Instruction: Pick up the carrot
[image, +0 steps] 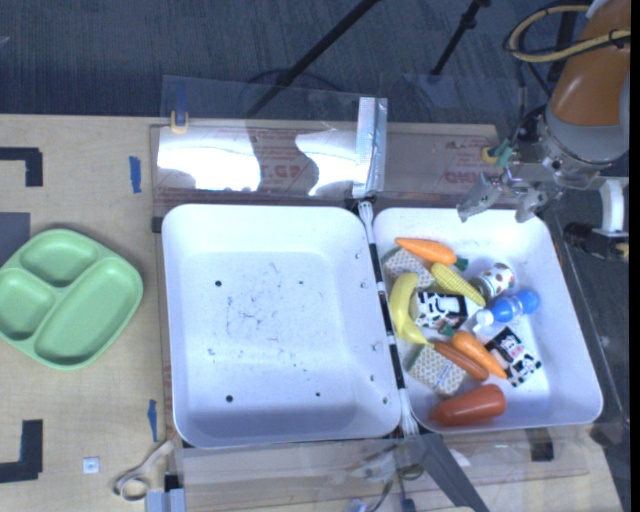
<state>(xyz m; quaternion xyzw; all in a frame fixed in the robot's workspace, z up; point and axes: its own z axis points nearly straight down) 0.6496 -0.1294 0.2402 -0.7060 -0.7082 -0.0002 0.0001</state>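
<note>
The wooden surface (80, 180) spans the view and carries two shallow white bins side by side. The left bin (270, 225) is the larger in view, its floor bare apart from faint scuff marks and a few small dark holes. The right bin (570, 370) touches it along a shared edge and holds a cluster of toy food and small items. Behind the bins at the far side stands a low clear panel (260, 150) with bright glare on it.

At the left of the surface, well apart from the bins, sits a green divided plate (65, 295). The arm (590, 90), with its orange band, comes in at the far right, and its end effector (502, 200) hangs over the far edge of the right bin with its two fingers spread apart, nothing between them.

Inside the right bin, a red sausage-like piece (468, 405) lies nearest. A yellow banana (402, 308) curves along the bin's left side, beside a black-and-white patterned item (436, 310). The carrot (428, 250) lies at the far end of the cluster, orange, pointing left to right, near the end effector but apart from it. A second orange piece (470, 355) lies nearer, touching a waffle-patterned piece (432, 370). A blue-capped bottle (505, 308) lies to the right, a yellow corn cob (458, 282) between it and the carrot.
</note>
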